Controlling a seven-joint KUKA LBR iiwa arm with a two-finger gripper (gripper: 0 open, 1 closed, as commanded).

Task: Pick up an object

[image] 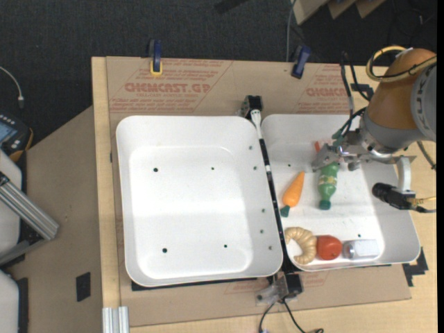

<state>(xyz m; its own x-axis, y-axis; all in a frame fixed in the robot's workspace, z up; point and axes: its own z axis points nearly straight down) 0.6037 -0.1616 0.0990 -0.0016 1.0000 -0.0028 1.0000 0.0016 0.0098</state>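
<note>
Two white bins, right bin (277,127) holding carrot (294,189), green bottle (327,184), croissant (301,243), tomato (329,247), fingers (331,159) state unclear

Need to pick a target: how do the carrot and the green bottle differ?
The carrot is orange and tapered, lying at a slant, apart from the gripper. The green bottle is green, blunter and lies nearly straight up the view, its top end right at the gripper. The carrot sits nearer the bins' divider. Both lie in the right bin, side by side.
</note>
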